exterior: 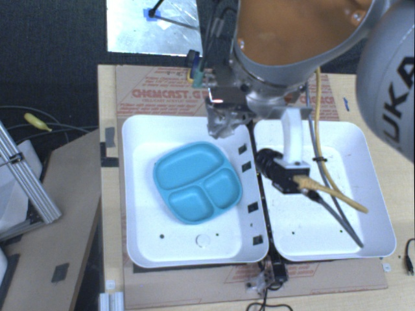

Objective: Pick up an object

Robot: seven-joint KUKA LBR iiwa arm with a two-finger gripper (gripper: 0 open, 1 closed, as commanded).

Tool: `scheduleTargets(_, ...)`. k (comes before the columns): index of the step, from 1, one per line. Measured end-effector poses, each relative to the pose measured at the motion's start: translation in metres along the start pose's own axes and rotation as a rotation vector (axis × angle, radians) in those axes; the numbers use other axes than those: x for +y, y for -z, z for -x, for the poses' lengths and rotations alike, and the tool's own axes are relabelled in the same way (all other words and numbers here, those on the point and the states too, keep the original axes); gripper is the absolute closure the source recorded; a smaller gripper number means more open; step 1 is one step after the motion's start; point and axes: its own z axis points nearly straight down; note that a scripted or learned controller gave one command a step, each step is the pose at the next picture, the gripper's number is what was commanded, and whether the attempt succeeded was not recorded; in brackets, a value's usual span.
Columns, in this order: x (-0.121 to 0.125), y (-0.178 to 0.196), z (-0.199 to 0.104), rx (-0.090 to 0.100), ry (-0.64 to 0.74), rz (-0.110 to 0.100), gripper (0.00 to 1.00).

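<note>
A blue divided plate is located in the left bin, lying flat on the bin floor near the centre and turned at a slant to the bin walls. The plate is rounded at the corners, with a raised rim, and is divided by ridges into three compartments: one large compartment on the far side and two smaller ones on the near right. The gripper is seen over the far right corner of the left bin, just beside the plate's far edge; nothing is seen held in it, and whether it is spread or pressed together cannot be told. The right bin is set against the left bin, with small black tabs spaced along the shared edge. Both bins are supported on a cardboard sheet printed with red lettering
</note>
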Motion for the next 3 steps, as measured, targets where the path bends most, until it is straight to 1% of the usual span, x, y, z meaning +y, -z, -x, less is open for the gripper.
scheduleTargets(1,-0.006,-0.022,-0.031,0.000,-0.004,0.005,1.00)
scheduleTargets(2,0.040,0.073,-0.007,0.003,-0.014,0.019,1.00)
scheduleTargets(3,0.086,0.067,-0.029,0.000,-0.009,0.010,1.00)
